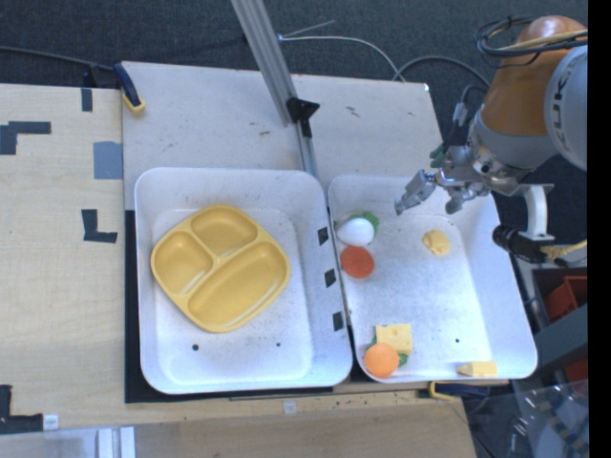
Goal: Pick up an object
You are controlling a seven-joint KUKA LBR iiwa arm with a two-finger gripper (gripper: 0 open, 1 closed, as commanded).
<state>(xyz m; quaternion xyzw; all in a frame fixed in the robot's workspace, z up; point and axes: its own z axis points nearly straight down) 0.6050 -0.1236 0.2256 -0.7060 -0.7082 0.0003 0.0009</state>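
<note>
Objects for pickup lie loose in right bin [496, 284]: white ball [356, 229], red ball [358, 261], small yellow piece [436, 243], yellow block [394, 337], orange ball [382, 360], yellow wedge [476, 369]. Left bin [158, 284] holds yellow divided plate [221, 266]. Hand [430, 195] hangs over far end of right bin, fingers spread, nothing between them. Step: approach, pre-grasp. Nearest candidate approx. the small yellow piece. Next move req. lateral alignment over one item, then vertical descent and closing.
</note>
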